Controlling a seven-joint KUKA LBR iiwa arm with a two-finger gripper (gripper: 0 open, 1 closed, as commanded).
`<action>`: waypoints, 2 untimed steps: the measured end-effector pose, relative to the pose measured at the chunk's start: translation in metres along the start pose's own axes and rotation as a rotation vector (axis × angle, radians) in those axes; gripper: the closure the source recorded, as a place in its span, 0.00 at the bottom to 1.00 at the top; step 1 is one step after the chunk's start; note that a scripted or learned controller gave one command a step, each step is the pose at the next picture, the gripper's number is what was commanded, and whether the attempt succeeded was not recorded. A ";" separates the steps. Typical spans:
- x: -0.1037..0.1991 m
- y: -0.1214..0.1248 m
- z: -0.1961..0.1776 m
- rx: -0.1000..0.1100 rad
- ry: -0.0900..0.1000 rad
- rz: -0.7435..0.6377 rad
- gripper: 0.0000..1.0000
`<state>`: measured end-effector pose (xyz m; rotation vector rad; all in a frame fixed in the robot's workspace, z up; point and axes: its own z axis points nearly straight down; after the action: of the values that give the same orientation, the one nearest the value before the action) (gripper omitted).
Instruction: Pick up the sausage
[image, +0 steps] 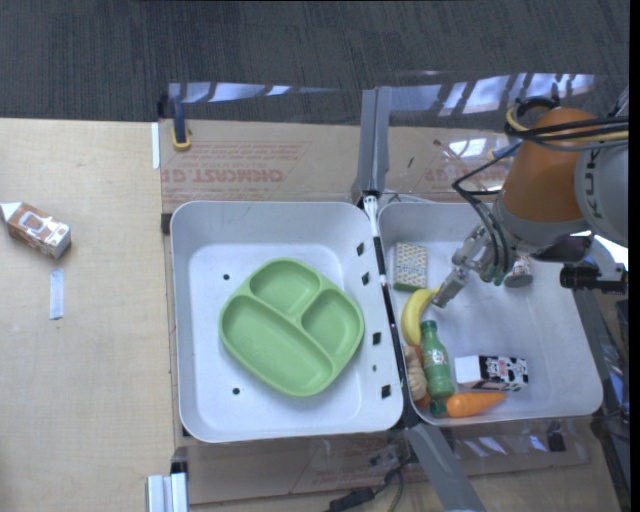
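The sausage is a pale brown piece at the left wall of the right bin, partly hidden behind a green bottle lying beside it. My gripper hangs over the middle of the right bin, pointing down and left, just right of the upper end of a yellow banana. It is well above the sausage in the view, and nothing shows held in it. The grey arm with its orange band reaches in from the upper right.
An orange carrot and a black-and-white carton lie near the right bin's front. A speckled square pad sits at its back left. The left bin holds a green divided plate. A small carton lies on the bench at far left.
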<state>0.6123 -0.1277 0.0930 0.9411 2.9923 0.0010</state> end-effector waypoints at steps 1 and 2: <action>-0.004 0.042 -0.022 -0.001 -0.001 -0.263 0.00; -0.005 0.042 -0.032 -0.004 -0.005 -0.259 1.00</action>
<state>0.6407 -0.0960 0.1251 0.5463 3.0825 0.0030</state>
